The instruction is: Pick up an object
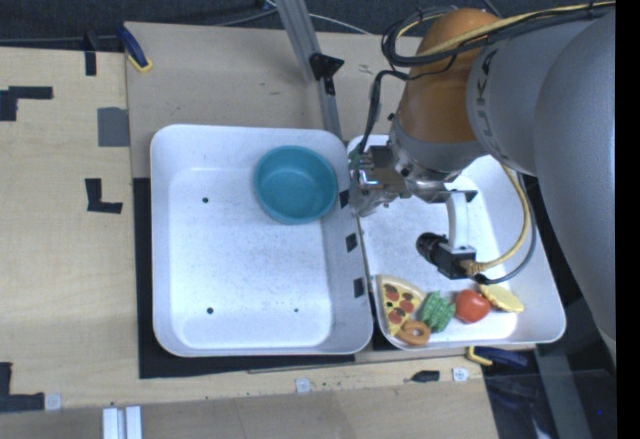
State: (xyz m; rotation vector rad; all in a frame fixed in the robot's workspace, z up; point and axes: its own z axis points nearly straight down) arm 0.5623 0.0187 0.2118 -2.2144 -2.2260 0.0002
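A: From the one camera above the counter [60,227], what is there to grab?

B: Two white bins side by side. The left bin [180,257] holds a blue bowl [295,184], upright, in its far right corner, close to the wall it shares with the right bin [545,322]. At the near end of the right bin lies a cluster of toy food: a pizza slice [399,304], a green piece [436,311], a tomato [472,306] and a yellow piece [505,300], packed close, some touching.

A: And the arm?

B: The arm [500,97] reaches in from the right. Its pincer [368,177] sits over the far left corner of the right bin, just beside the dividing wall and near the bowl. Whether it is released or clenched I cannot tell; the wrist hides the tips. I see nothing held.

A: How should the pick go?

B: I'd judge the bowl the nearest target. Straddle its rim, one tip inside and one outside, and keep away from the bin wall, which crowds that side. A thin rim may slip, so close squarely and lift straight.

A: How does the bowl look?

B: Round, smooth, teal-blue, apparently holding nothing, probably light plastic.
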